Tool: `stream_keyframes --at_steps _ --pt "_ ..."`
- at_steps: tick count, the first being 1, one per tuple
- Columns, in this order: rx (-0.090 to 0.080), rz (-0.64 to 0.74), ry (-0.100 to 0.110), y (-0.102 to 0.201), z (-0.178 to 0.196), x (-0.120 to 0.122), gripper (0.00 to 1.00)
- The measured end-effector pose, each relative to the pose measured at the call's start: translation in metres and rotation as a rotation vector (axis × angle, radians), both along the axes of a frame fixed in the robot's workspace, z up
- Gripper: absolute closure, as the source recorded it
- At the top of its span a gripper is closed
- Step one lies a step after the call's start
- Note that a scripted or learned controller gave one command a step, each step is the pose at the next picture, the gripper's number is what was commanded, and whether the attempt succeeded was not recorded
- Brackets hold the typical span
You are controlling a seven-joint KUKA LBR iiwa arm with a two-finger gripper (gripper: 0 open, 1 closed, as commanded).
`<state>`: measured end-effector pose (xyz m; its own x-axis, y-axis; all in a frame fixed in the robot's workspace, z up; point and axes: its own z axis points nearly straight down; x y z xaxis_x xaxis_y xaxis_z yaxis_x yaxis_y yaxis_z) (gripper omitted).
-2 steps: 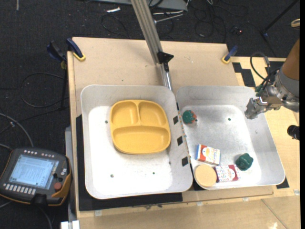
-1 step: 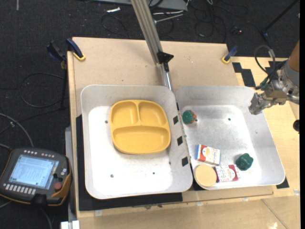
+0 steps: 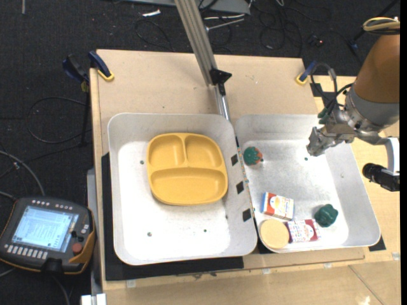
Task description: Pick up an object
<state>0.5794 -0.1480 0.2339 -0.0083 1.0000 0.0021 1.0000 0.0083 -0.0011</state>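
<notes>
- Over the right bin [image 3: 356, 189], near its far right corner, the gripper [image 3: 316, 146] hangs from the grey and orange arm [image 3: 375, 81]; whether it is open or closed I cannot tell.
- Nothing shows in its grasp.
- Just left of the gripper, near the bin's left edge, lies a small green ball [image 3: 252, 156].
- Towards the near edge sit a white and orange box [image 3: 278, 205], a round tan lid [image 3: 275, 234], a red and white packet [image 3: 303, 231] and a dark green lump [image 3: 327, 215], all well apart from the gripper.
- The left bin [image 3: 127, 189] carries a yellow divided plate [image 3: 187, 169].
</notes>
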Motion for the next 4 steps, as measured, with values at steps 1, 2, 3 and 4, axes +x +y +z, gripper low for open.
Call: stream_keyframes --at_steps 1,2,3,4 --pt "-0.001 0.001 -0.003 0.056 0.006 0.01 1.0" --pt "0.0 0.001 0.0 0.121 0.002 0.011 1.0" --pt "0.0 0.0 0.001 0.174 -0.009 0.012 1.0" --pt "0.0 0.001 -0.002 0.23 0.0 0.018 1.0"
